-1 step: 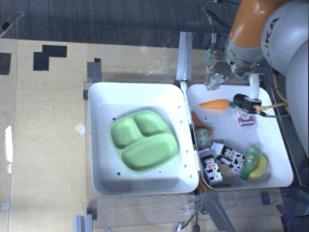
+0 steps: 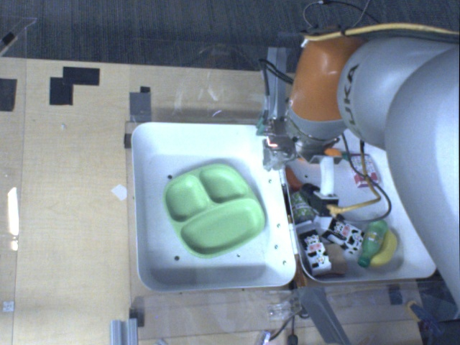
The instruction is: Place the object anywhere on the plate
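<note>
A green plate (image 2: pixel 213 208) with three compartments lies in the left white bin (image 2: pixel 154 164), with nothing on it. The right bin (image 2: pixel 413 264) holds a jumble of small objects: a green bottle (image 2: pixel 372 240), a yellow banana (image 2: pixel 389 248), black-and-white packets (image 2: pixel 318 250) and a white tube (image 2: pixel 328 176). The arm's orange band and grey wrist hang over the divider between the bins. The gripper (image 2: pixel 275 149) sits low at the top of that divider, above the right bin's upper left corner, largely hidden under the wrist.
The wooden bench (image 2: pixel 65 214) stretches to the left, with black marker shapes (image 2: pixel 72 83) at its far edge. Cables (image 2: pixel 359 200) trail from the wrist across the right bin. The large grey arm covers the right bin's upper right part.
</note>
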### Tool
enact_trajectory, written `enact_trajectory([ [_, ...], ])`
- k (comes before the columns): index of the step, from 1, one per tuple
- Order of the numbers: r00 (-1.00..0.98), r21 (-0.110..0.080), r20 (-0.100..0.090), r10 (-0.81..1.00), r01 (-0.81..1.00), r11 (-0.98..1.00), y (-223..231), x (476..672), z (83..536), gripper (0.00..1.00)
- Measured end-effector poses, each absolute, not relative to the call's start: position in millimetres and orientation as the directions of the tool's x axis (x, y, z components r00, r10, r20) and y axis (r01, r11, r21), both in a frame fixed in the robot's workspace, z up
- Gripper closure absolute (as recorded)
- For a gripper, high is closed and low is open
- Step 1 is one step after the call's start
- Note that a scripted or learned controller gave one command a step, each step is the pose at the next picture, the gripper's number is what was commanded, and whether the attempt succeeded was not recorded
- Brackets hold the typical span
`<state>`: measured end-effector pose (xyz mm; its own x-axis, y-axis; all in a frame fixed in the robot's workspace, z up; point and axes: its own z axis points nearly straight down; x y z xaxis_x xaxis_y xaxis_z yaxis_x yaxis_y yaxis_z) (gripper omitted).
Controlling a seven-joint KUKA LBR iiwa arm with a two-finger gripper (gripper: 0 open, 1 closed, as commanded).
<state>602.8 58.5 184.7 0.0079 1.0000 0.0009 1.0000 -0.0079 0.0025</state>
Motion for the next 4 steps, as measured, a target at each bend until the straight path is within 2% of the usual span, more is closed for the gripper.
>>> enact_trajectory([
  [1,-0.135,0.003,0.001,0.991,0.991,0.135,165.1,531.5,195.8,1.00],
  [2,-0.316,0.007,0.001,0.949,0.949,0.316,226.5,490.4,228.9,1.00],
  [3,-0.315,0.006,0.001,0.949,0.949,0.315,226.0,490.5,228.9,0.00],
  [4,-0.313,0.011,0.002,0.950,0.950,0.313,226.2,492.2,239.8,1.00],
])
